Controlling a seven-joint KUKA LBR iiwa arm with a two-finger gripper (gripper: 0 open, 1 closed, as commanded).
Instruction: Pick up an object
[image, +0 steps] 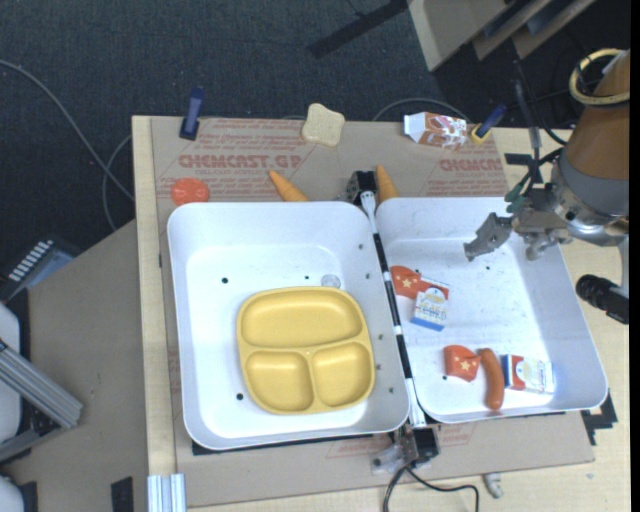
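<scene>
arm: grey KUKA arm (600, 150) with orange band, reaching in from the right, over the far part of the right bin
gripper: gripper (507, 235) sits above the right bin's far half; one finger (487, 240) angled toward the bin's middle, another (535, 245) beside it
jaws: spread apart, nothing between them
right bin: white bin (570, 300), holds five small items
small carton: white/blue/red carton (431, 305) near the left wall, touching a red packet (404, 280) on its far side; both well below-left of the gripper
sausage: brown sausage (492, 378) at the near edge, lying lengthwise, between a red block (461, 363) on its left and a red/white/blue packet (527, 374) on its right; touching or just beside both, can't tell which
left bin: white bin (200, 300), holds a yellow three-compartment tray (304, 349), near-centre, compartments bare
small disc: greyish round thing (330, 282) just beyond the tray's far rim; too small to ID
surface: cardboard-covered surface (250, 160) beyond the bins carries a bread slice (323, 123), carrot (287, 186), red disc (189, 191), blue clip (191, 112), milk carton (436, 129)
between bins: black clamp (363, 186) at the far end of the seam, orange piece (385, 183) just beside it
</scene>
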